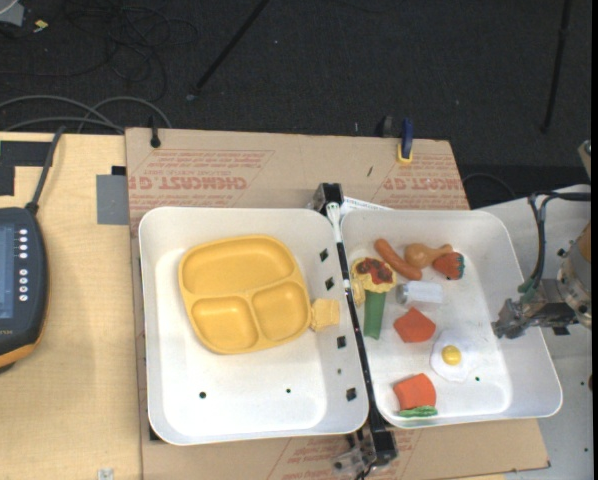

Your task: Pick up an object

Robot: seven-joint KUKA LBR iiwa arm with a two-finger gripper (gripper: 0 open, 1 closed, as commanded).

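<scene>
We are seeing even, bright overhead light washing out the white bins, while the floor behind is lying dim. Shadows are staying soft; focus is looking slightly grainy throughout.

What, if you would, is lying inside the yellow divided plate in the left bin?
The yellow divided plate shows three bare compartments with nothing in them. A small yellow block lies just outside its right edge, on the left bin. Whatever is beneath the plate is covered.
</scene>
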